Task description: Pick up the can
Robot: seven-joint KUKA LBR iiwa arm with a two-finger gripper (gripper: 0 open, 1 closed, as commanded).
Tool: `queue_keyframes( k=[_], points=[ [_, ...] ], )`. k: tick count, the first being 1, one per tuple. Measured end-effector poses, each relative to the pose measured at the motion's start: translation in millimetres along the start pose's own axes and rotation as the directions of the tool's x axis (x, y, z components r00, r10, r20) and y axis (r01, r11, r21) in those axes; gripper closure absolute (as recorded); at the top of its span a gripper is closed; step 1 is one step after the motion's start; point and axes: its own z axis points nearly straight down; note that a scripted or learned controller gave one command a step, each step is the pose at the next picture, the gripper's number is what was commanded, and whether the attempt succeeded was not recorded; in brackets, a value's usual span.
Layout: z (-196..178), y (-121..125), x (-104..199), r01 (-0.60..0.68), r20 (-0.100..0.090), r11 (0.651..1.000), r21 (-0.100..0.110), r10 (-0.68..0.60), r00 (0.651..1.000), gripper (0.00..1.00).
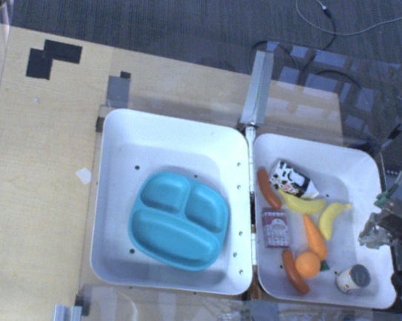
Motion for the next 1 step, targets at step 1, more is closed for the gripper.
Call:
queue_keyframes(
  k=[1],
  points=[
    [-105.3,47.2,23.4,-0.06,0.002,0.998,0.002,0.06,0.998,1.0]
  ],
)
